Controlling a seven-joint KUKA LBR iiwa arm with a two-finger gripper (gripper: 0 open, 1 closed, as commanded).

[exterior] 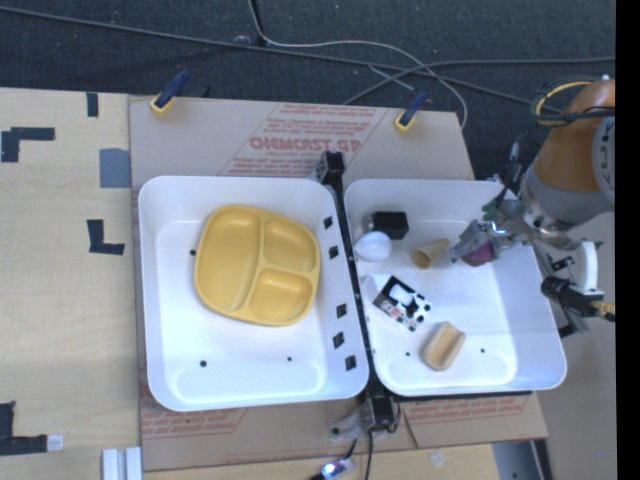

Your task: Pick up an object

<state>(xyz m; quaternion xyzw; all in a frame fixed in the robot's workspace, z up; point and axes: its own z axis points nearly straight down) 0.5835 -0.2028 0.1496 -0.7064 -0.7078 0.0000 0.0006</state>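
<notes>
My gripper [476, 242] hangs over the upper right part of the right bin [520, 368], at the end of the grey arm with the orange band. A small purple object [482, 255] lies right under its tip, partly hidden by it; whether it is gripped is unclear. Just left of the gripper lies a tan cork-like cylinder [432, 255]. Further left are a white ball [373, 246] and a black block [389, 224]. A black-and-white patterned piece [402, 302] and a tan bread-like chunk [443, 347] lie lower in the bin.
The left bin [170, 368] holds a yellow divided plate [257, 264]. A black divider with clips [345, 288] runs between the bins. Cables cross the dark floor at the top. Two yellow clamps [170, 93] [410, 113] hold the cardboard base.
</notes>
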